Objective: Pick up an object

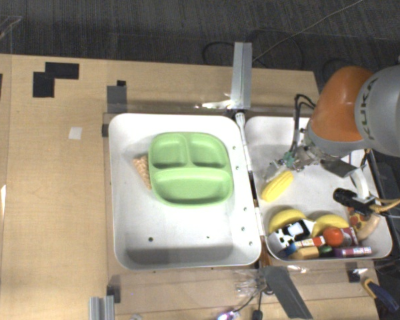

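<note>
The gripper (290, 160) hangs in the right bin (267, 139), a yellow corn cob (278, 185) just below-left; whether its fingers grip anything is unclear

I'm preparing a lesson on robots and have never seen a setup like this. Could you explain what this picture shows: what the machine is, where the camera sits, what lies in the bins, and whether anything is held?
The grey and orange shape at the right is a robot arm. It ends in a two-finger gripper, its hand for picking things up. One camera, fixed above the bench, looks down at a slant on two white bins standing side by side.

The left bin holds a green tray with three compartments, and something tan lies at the tray's left edge. The right bin holds a yellow corn cob near its middle and a heap of small toys along its near edge, among them yellow, red and black pieces.

The gripper is low in the right bin, just above the cob's upper end. Whether it grips the cob cannot be told from this picture.
</note>
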Tool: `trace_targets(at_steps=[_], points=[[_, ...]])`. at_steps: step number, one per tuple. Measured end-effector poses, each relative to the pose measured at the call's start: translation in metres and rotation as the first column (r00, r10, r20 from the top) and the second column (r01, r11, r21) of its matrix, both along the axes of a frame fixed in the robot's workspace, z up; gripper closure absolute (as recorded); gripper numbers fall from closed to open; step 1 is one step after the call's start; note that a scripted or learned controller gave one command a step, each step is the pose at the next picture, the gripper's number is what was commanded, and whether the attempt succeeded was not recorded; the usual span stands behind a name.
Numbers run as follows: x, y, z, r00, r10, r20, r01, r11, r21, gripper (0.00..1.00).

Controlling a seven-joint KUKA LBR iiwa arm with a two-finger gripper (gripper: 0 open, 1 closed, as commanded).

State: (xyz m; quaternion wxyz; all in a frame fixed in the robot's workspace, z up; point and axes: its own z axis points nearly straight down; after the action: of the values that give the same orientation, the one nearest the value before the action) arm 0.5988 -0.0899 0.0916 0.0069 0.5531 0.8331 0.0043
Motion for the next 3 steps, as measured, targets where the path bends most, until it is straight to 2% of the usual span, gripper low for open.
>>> trace_targets(at_steps=[1,2,3], points=[[0.003,0.002,0.013,1.000,-0.001,0.007,0.001,1.000,0.004,1.00],[0.003,0.002,0.013,1.000,-0.001,0.007,0.001,1.000,0.004,0.00],[-0.049,-0.014,0.001,0.995,0.101,0.005,-0.101,0.995,-0.002,0.00]])
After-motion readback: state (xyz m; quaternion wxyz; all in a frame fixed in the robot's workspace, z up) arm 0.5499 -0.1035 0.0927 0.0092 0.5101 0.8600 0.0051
